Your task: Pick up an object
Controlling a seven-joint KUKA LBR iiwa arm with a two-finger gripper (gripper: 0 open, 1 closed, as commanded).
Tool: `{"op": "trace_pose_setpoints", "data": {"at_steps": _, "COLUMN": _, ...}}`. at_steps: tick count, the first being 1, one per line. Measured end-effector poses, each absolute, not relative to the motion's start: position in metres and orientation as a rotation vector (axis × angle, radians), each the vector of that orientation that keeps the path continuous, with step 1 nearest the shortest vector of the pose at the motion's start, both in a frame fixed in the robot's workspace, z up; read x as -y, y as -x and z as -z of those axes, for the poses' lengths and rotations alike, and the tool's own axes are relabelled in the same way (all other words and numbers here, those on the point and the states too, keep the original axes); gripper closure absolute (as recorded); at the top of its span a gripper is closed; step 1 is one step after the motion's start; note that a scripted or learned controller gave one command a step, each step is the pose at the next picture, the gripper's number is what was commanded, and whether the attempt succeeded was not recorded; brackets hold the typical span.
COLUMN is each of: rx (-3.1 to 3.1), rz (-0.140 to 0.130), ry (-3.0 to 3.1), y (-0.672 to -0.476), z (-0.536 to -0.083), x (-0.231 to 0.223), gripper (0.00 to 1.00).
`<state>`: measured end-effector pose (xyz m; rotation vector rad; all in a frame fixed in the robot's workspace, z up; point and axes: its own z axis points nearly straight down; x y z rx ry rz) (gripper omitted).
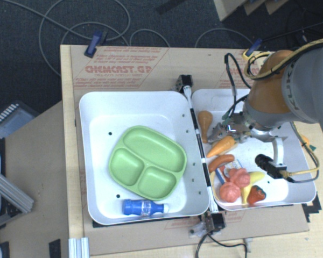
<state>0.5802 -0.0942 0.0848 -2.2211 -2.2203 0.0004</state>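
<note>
The right bin [290, 198] holds several toy foods. An orange carrot [220, 145] lies near its left wall, with a red-brown sausage [220, 162] just below it and a tan drumstick-shaped piece [205, 121] above it. Red pieces [234, 184], a yellow banana [254, 177] and a strawberry [257, 195] sit at the front. My gripper [231, 129] hangs low over the right bin, directly above the carrot's thick end. The grey and orange arm [282, 90] covers the bin's back right part.
The left bin [91, 117] holds a green divided plate [147, 162] and a blue bottle [144, 207] lying along its front wall. A black clamp [184, 83] sits between the bins at the back. Cables trail beside the arm's wrist [290, 172].
</note>
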Motion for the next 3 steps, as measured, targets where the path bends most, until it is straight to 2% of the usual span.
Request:
{"op": "trace_pose_setpoints", "data": {"at_steps": 1, "rx": 2.220, "rz": 0.001, "ry": 2.222, "y": -0.5517, "z": -0.0848, "x": 0.0945, "gripper": 0.00}}
{"op": "trace_pose_setpoints", "data": {"at_steps": 2, "rx": 2.221, "rz": 0.003, "ry": 2.224, "y": -0.5522, "z": -0.0947, "x": 0.0942, "gripper": 1.00}}
{"op": "trace_pose_setpoints", "data": {"at_steps": 3, "rx": 2.220, "rz": 0.002, "ry": 2.223, "y": -0.5520, "z": -0.0945, "x": 0.0942, "gripper": 0.00}}
